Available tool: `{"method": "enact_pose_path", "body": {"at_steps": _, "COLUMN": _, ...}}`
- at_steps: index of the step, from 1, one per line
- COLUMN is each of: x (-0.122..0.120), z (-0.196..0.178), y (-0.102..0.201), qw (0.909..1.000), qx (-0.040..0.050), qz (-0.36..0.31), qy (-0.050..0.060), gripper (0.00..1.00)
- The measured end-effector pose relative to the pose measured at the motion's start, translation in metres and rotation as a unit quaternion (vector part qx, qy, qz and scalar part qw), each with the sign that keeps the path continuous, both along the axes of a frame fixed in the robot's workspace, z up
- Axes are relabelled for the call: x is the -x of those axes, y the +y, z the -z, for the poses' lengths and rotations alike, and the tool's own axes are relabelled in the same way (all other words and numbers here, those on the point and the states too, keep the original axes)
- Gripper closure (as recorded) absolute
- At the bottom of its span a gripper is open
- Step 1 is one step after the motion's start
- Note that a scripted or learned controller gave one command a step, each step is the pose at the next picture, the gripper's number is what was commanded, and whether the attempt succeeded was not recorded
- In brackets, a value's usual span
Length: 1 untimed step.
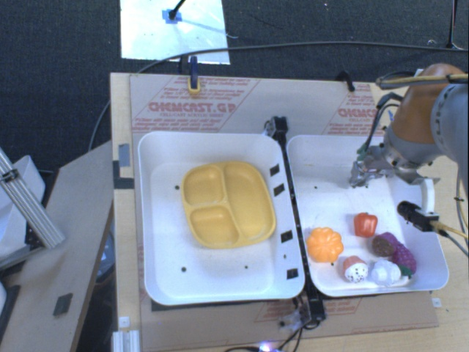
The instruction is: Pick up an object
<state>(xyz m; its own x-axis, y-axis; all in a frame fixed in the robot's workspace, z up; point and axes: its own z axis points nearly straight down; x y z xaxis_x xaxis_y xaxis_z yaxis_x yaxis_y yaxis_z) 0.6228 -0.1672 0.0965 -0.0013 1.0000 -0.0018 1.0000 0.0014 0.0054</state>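
Camera view: yellow divided plate in left bin; toy foods in right bin; "CHEMCAST GP" on sheet; claw state unclear.

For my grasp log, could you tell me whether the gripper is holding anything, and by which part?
Nothing is held: the gripper hangs over bare floor of the right white bin, apart from the toys.

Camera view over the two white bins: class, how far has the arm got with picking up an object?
Done: the two-finger gripper sits over the right white bin, near its upper part. In hand: nothing visible between its fingers. Left: every object lies in the bin's lower part: the orange toy pumpkin, red toy pepper and purple toy grapes. The yellow divided plate rests in the left white bin.
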Motion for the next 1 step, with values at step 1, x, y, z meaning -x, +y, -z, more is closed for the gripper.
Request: {"method": "enact_pose_path", "body": {"at_steps": 1, "x": 0.0057, "z": -0.0468, "y": -0.0003, "qw": 1.0000, "qx": -0.0003, "qz": 0.001, "qy": 0.000, "gripper": 1.00}}
